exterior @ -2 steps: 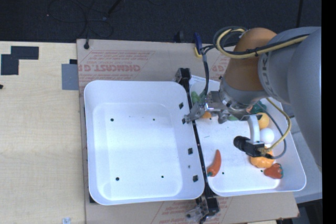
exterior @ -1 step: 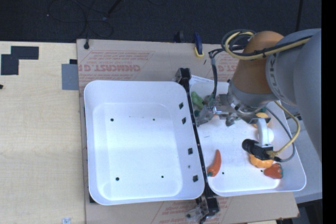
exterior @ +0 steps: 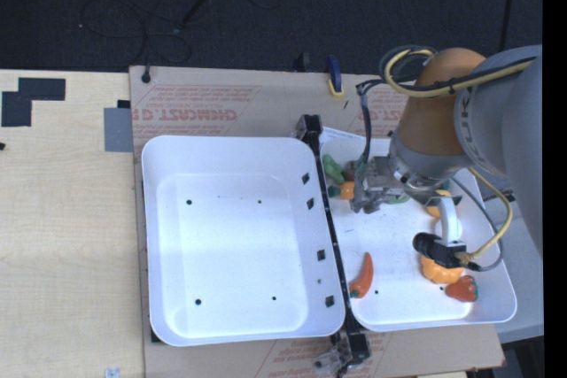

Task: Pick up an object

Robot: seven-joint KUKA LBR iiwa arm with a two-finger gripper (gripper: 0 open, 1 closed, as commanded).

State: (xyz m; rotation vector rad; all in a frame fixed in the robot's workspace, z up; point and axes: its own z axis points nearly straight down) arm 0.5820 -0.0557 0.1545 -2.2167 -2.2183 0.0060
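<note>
My gripper (exterior: 367, 197) hangs low over the far left part of the right bin (exterior: 399, 319). Just to its left lie a small orange item (exterior: 346, 189) and a green item (exterior: 332, 165), close to the bin's left wall. The orange item looks almost in contact with the gripper, but I cannot tell whether they touch. Nearer the front of the bin lies a red-orange chili pepper (exterior: 361, 275). At the bin's right side an orange piece (exterior: 437, 271) lies against a red piece (exterior: 462, 288).
The left bin (exterior: 168, 190) stands beside the right one, and a black divider (exterior: 321, 217) runs between them. Both rest on a cardboard sheet (exterior: 204, 106). The grey arm (exterior: 496, 119) covers the right bin's far right corner.
</note>
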